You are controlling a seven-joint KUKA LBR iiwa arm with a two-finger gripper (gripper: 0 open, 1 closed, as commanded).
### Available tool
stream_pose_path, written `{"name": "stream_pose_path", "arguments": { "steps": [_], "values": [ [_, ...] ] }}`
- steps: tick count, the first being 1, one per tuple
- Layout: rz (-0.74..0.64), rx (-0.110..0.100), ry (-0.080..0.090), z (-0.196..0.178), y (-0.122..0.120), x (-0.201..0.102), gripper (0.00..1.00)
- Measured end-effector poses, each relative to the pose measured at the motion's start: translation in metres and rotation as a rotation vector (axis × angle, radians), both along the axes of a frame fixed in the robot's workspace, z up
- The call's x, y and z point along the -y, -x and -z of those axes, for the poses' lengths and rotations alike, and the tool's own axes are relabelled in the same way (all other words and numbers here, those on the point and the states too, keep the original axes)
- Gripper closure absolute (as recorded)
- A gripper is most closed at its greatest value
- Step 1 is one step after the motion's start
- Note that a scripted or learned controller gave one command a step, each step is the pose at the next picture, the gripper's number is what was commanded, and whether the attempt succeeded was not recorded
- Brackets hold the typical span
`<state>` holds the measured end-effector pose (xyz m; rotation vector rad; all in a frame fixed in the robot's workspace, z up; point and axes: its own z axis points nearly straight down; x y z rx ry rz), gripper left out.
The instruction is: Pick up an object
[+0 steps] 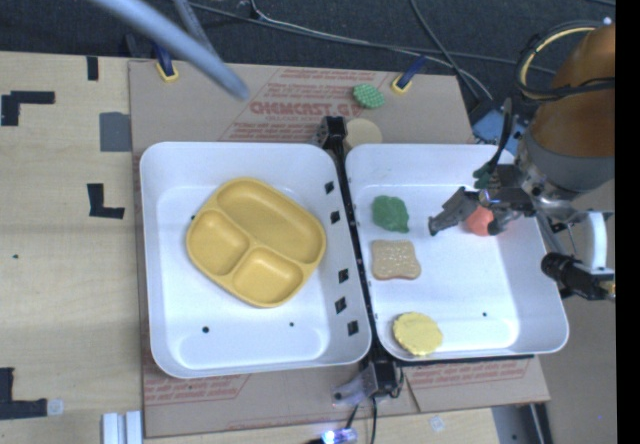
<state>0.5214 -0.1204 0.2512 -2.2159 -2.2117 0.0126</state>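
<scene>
Gripper [470, 217] hovers beside a small orange-red piece [482, 222], its state unclear; that piece looks light, smooth, likely slippery, best pinched across its middle.

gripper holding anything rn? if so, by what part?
Cannot be told. The gripper is over the right bin with a small orange-red object right at its fingers, but a hold between them isn't visible.

Smooth glossy white plastic bins [170, 332], matt yellow plastic divided plate [256, 242], pale wood-grain bench [60, 262], flat brown cardboard sheet [290, 102] under the bins, rough-textured toast piece [395, 260], bumpy green lump [391, 213], dull grey metal arm [570, 162]
</scene>
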Motion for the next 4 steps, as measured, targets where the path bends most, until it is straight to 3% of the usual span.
{"name": "stream_pose_path", "arguments": {
  "steps": [1, 2, 4],
  "values": [
    [-0.004, 0.012, 0.002, -0.006, -0.002, 0.0, 0.0],
    [-0.003, 0.01, 0.002, 0.044, -0.011, -0.004, 0.0],
    [-0.002, 0.008, 0.001, 0.162, -0.006, -0.006, 0.0]
  ]
}}
